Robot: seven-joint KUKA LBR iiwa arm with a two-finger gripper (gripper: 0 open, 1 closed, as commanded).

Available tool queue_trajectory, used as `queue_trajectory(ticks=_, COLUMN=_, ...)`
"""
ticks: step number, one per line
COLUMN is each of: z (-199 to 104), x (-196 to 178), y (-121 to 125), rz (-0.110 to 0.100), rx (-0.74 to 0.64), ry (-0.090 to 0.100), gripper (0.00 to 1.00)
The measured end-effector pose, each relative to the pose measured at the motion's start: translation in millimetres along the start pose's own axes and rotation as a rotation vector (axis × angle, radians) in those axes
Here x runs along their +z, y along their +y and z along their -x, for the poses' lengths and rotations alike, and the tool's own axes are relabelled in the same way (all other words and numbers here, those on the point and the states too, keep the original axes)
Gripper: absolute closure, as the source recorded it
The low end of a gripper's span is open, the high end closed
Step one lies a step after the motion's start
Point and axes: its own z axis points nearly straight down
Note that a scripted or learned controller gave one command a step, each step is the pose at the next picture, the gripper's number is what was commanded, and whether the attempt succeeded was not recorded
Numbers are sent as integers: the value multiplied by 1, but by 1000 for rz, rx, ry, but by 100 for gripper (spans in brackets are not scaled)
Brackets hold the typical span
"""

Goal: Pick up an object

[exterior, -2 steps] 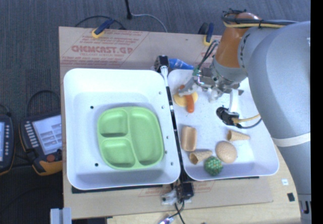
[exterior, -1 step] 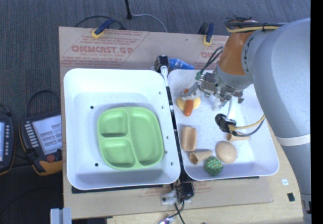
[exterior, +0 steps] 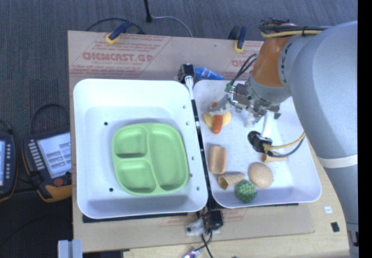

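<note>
While the claw hovers, its state unclear, the carrot lies just below-left of it.

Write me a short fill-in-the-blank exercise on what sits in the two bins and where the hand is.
1. The green divided tray lies in the ____ bin as the camera sees it.
2. The tray has ____ compartments.
3. The green ball sits near the right bin's ____ edge, the one closest to the camera.
4. The hand is over the ____ bin, near the orange carrot-like piece.

Missing words: left; three; front; right
</note>
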Motion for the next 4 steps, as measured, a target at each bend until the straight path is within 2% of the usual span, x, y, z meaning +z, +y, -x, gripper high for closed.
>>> queue_trajectory(ticks=1, z=1, x=0, y=-9, rz=-1, rx=447, ry=-1, gripper=0)
queue_trajectory(ticks=2, z=-2, x=3, y=27, rz=-45, rx=559, ry=-16, gripper=0)
queue_trajectory(ticks=3, z=-5, x=-12, y=12, rz=-13, rx=1003, ry=-11, gripper=0)
queue_trajectory(ticks=4, z=-67, x=-95, y=14, rz=-11, rx=955, ry=-7, gripper=0)
